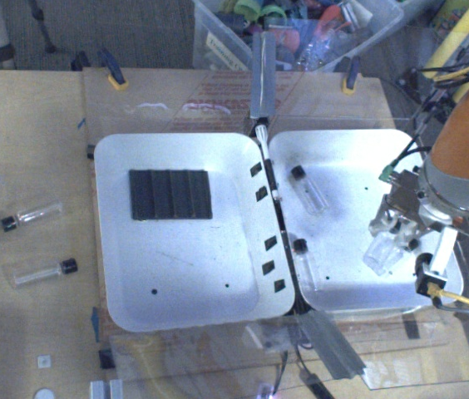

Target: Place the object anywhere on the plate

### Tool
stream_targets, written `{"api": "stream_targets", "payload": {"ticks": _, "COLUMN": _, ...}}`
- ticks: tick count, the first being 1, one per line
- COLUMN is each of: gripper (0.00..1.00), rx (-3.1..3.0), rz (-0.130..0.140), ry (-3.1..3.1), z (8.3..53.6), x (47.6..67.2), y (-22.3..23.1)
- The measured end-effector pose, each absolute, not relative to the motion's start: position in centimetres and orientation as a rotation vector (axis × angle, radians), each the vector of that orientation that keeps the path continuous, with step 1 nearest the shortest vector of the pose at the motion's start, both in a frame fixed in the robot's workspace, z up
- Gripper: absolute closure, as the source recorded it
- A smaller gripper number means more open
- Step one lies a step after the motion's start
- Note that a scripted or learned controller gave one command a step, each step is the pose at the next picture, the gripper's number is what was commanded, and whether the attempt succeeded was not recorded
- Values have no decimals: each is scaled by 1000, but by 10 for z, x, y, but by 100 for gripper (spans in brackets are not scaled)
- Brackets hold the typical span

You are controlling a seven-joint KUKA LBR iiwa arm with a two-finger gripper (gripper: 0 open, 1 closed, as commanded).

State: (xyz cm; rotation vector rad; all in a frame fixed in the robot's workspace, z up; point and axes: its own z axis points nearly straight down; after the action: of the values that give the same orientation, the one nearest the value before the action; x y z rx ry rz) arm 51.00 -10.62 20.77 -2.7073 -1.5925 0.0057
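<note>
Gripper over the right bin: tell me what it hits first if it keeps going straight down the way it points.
Probably the clear vial right beneath the gripper, then the right bin floor; depth is unclear.

The grey KUKA arm with its broad rounded orange band (467, 140) ends in a grey metal wrist block. Black cables (413, 152) loop beside it, with a small green part. A white bracket and a yellow-tipped connector (436, 285) sit lowest.
</note>
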Motion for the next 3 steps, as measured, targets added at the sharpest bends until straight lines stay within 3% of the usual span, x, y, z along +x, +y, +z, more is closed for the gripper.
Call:
{"api": "stream_targets", "payload": {"ticks": 1, "gripper": 100, "rx": -2956, "rz": 4, "ry": -1065, "z": 363, "x": 512, "y": -57}}
{"api": "stream_targets", "payload": {"ticks": 2, "gripper": 100, "rx": -3116, "rz": 10, "ry": -380, "z": 342, "x": 479, "y": -16}}
{"api": "stream_targets", "payload": {"ticks": 3, "gripper": 100, "rx": -3120, "rz": -4, "ry": -386, "z": 434, "x": 480, "y": 76}}
